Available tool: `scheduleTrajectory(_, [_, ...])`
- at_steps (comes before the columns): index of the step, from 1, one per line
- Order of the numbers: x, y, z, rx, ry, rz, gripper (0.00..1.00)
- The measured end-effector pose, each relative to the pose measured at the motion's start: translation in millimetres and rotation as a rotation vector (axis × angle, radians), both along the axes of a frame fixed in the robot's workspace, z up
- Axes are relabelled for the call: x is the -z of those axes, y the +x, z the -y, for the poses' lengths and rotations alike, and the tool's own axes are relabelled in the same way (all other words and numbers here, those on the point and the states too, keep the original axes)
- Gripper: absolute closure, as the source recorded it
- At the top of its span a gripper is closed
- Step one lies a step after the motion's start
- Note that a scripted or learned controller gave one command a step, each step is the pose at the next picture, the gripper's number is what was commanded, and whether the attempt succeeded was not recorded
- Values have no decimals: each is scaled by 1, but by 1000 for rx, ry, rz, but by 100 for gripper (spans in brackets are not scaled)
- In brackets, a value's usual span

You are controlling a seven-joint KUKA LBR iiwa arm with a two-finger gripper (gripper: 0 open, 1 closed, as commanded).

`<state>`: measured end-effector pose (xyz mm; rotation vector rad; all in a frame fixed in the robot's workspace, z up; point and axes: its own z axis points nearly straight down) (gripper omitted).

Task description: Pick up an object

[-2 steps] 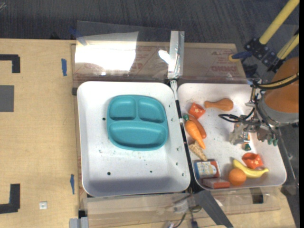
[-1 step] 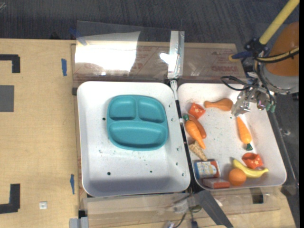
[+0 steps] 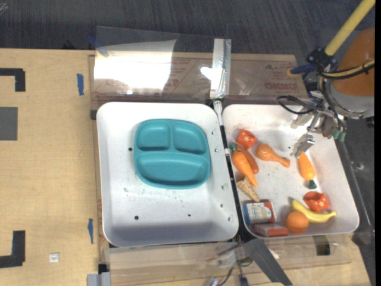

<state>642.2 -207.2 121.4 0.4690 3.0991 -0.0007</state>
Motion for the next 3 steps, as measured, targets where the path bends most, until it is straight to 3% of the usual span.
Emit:
scheduleTrajectory(1, [34,-49,16,127,1,1,0])
scheduleTrajectory(2, [33,-83,-17,215,2,2,0])
scheduleTrajectory(3, [19,-78,-17,214,-2,18,100])
